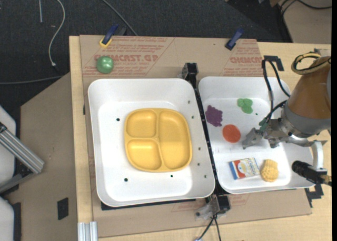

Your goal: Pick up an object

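- Two white bins are sitting side by side on a cardboard-covered bench (pixel 158 50), and the arm (pixel 310 100) is reaching in over the right bin (pixel 221 90).
- The gripper (pixel 253 137) is hanging low over the middle of that bin, its dark fingers pointing toward the left bin (pixel 105 129).
- Whether those fingers are apart or together, I cannot tell; nothing is showing between them.
- A red ball (pixel 231 133) is lying just beside the fingertips, on the side toward the left bin.
- A purple cluster shaped like grapes (pixel 214 114) is resting a little farther off, beyond the red ball and toward the far rim of the bin.
- A green toy (pixel 245 104) is sitting near the gripper on its far side, close to a black cable (pixel 268 87) running down to the wrist.
- A small carton (pixel 243 168) with a blue and red label is lying flat on the gripper's near side, toward the front rim.
- A yellow corn cob (pixel 269 170) is lying just beside the carton, also on the near side of the gripper.
- A yellow divided plate (pixel 158 140) is sitting in the middle of the left bin, well apart from the gripper.
- A green ball (pixel 105 64) is resting on the cardboard behind the left bin, farthest from the gripper.
- Two blue clamps (pixel 234 39) are gripping the back edge of the cardboard.
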Robot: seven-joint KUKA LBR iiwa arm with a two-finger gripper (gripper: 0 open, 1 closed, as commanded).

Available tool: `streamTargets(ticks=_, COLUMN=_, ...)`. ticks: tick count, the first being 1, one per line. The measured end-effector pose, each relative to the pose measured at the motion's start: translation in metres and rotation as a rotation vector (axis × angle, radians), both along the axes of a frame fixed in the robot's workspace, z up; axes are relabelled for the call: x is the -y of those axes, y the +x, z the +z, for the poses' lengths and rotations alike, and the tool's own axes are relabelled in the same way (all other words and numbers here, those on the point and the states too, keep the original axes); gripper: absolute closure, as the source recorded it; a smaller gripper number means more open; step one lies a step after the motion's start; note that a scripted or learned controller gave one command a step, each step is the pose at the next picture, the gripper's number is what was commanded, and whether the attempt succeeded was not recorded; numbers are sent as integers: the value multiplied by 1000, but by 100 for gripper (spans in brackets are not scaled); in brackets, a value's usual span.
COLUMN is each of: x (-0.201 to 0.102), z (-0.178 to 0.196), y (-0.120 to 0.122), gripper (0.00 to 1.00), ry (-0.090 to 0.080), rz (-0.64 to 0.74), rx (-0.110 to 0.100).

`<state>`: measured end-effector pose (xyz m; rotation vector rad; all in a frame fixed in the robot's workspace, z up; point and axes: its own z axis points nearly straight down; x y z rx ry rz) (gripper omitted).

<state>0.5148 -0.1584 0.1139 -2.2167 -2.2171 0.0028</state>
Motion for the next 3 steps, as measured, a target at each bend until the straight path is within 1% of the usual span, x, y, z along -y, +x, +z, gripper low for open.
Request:
streamTargets(ticks=1, x=-1, z=-31, y=0, gripper=0, ry=0, rz=0, rx=1)
streamTargets(ticks=2, x=-1, z=-18, y=1, gripper=100, ry=-1, rz=0, rx=6)
streamTargets(ticks=3, x=3, z=25, y=-2, gripper=100, ry=-4, rz=0, rx=9)
